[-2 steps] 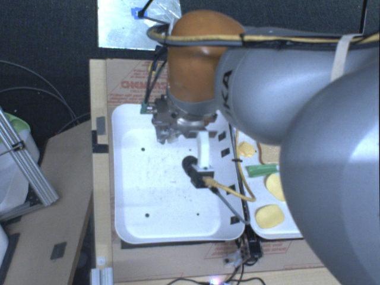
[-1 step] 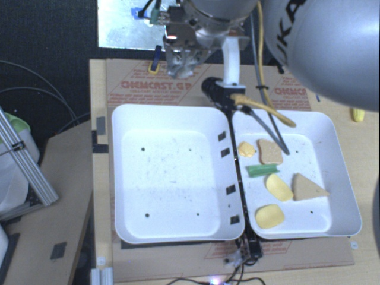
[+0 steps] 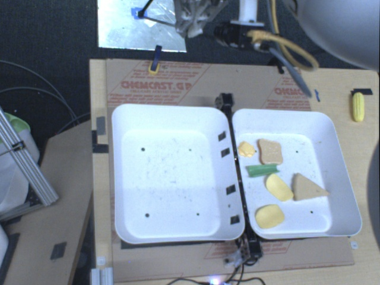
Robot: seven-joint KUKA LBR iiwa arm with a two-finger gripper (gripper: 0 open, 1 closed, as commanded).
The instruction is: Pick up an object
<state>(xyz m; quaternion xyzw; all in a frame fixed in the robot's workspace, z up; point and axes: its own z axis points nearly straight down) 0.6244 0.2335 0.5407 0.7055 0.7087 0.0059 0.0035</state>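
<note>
- Right bin [image 3: 332,129], smooth white plastic, holds a tan bread slice [image 3: 271,151], a tan wedge [image 3: 307,188], a green stick [image 3: 262,170] and three yellow lumps [image 3: 269,216].
- Left bin [image 3: 122,123] beside it, clips along their seam.
- Gripper [image 3: 193,18] sits over foil, far from the bins; whether it's open or closed, I can't tell.
- Board [image 3: 178,79] reads "CHEMCAST GP".

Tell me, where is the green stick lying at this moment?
The green stick lies in the right bin, near its left wall, just below the toast slice and above the yellow oval piece.
</note>
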